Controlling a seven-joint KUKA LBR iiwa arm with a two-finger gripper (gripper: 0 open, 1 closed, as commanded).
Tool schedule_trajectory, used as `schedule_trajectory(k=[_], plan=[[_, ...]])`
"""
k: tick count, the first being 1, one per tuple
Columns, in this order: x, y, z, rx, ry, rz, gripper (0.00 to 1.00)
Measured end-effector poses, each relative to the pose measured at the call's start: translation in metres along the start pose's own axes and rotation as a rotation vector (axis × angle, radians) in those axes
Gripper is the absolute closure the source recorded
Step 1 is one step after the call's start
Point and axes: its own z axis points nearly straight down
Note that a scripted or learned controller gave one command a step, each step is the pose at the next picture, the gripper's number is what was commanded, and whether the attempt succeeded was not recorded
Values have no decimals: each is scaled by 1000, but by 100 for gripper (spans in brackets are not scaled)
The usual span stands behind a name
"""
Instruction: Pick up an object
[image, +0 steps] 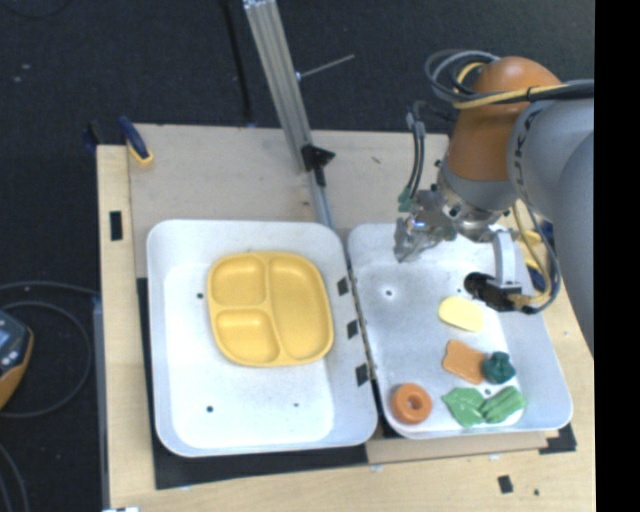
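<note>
Gripper (412, 240): you see it at the right bin's (400, 320) far-left corner, finger state unclear; yellow piece (461, 314), orange ring (410, 402) lie nearer, rightward.

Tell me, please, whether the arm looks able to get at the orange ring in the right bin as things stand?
Probably yes. The orange ring lies alone at the near edge of the right bin, with bare floor between it and the gripper at the far end; the green pieces sit beside it, apart.

Left of the fingers (412, 240), a yellow three-compartment plastic tray (270, 307) looks smooth and faintly glossy inside a matt, speckled white plastic bin (180, 400); the pale wooden bench (220, 170) beyond appears dull, unvarnished.
</note>
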Motion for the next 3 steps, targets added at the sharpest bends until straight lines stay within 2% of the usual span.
schedule_trajectory(k=[1,3], plan=[[49,-21,-15,-2,3,-3,100],[127,-72,-14,0,2,-2,100]])
